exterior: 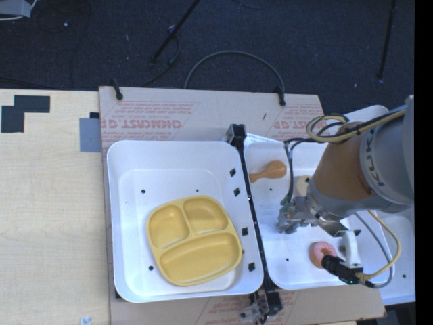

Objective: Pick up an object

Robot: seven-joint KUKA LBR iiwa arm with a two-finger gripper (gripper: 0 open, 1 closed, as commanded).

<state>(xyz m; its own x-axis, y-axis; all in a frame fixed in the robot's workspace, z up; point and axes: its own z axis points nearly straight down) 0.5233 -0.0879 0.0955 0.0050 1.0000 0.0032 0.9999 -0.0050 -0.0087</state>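
- Two shallow white bins are seen side by side on the bench: the left bin [128, 181] and the right bin [298, 276], divided by a dark strip with clips.
- A yellow divided plate [195, 240] is laid flat in the left bin, toward its near right corner; three compartments are moulded into it, two small ones at the far side and one long one nearer the camera.
- In the right bin, a brown wooden spoon-like object [268, 171] is found near the far wall, its rounded end to the right and its short handle pointing left toward the divider.
- A pink ring-shaped object [321, 254], resembling a doughnut, is placed near the bin's near right part, just beside a white part of the tool.
- The gripper [291, 221] is positioned low over the middle of the right bin, between the wooden object and the pink ring, touching neither as far as can be judged.
- Whether the jaws are spread or closed cannot be told; they are blurred and partly covered by the wrist.
- Much of the right bin's right side is hidden by the arm [365, 168] and its cables.
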